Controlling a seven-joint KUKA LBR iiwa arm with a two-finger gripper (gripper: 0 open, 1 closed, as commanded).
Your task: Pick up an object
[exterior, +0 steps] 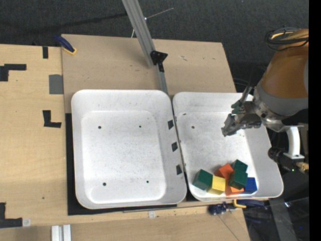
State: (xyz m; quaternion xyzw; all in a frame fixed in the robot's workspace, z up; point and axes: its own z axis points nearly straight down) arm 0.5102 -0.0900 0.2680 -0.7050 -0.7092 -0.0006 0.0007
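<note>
Blocks (226,178) lie in a small heap in the near corner of the right bin (200,109), close against its front wall. We count a dark green cube (203,178) at the heap's left, a yellow one (218,185) just beside it, an orange piece (225,170) behind the yellow, another dark green block (239,171) tilted on top toward the right, and a blue one (250,185) at the right end. They touch one another; we cannot tell how many more lie underneath.

Our gripper (231,125) hangs over the same bin, farther back than the heap and toward the bin's right side, well apart from the blocks. It points down and to the left. We see nothing between the fingers; whether they stand apart or together we cannot tell, since the dark metal parts blur into one shape. Behind the gripper we see the grey wrist and the wide orange band (286,74) of the arm, coming in from the right edge.

Left of this bin, touching it along the middle rim, sits the left bin (85,104), white with a few dark specks on its floor. Both bins rest on a light wooden surface (105,59). A slanted grey metal bar (140,24) crosses the surface from the top toward the gap between the bins, with a black clamp (158,58) on it. A small blue and yellow thing (65,44) lies near the far left corner of the surface.
</note>
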